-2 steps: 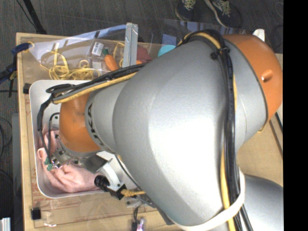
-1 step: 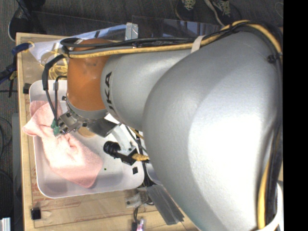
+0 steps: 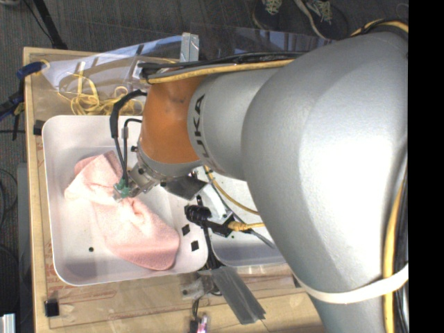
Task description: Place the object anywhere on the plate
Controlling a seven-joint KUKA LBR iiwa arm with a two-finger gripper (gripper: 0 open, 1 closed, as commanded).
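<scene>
The right half of the frame, from top to bottom, is taken up by the grey arm, with its orange band seen left of centre and black lettering beside it. A white strap and a yellow cable are seen along the arm's lower right.

At the bottom of the frame a strip of the wooden bench is seen, with a grey metal bracket lying on it at lower centre.

Above that strip the left bin is seen — white, shallow, with rounded corners. A pink cloth is spread in it, bunched, running from the middle left of the frame down to lower centre. The end effector is seen at the cloth's upper part, its greenish tip touching the fabric; whether it is released or clenched cannot be told, as the tip is small and partly hidden by the wrist.

A corner of the right bin is seen just beside the left one, under the arm, with black cables and a connector above it.

Farther up, at upper left, a coil of yellow cord lies on clear plastic sheet — beyond the bench, dark carpet and a pair of shoes are seen at the top.
</scene>
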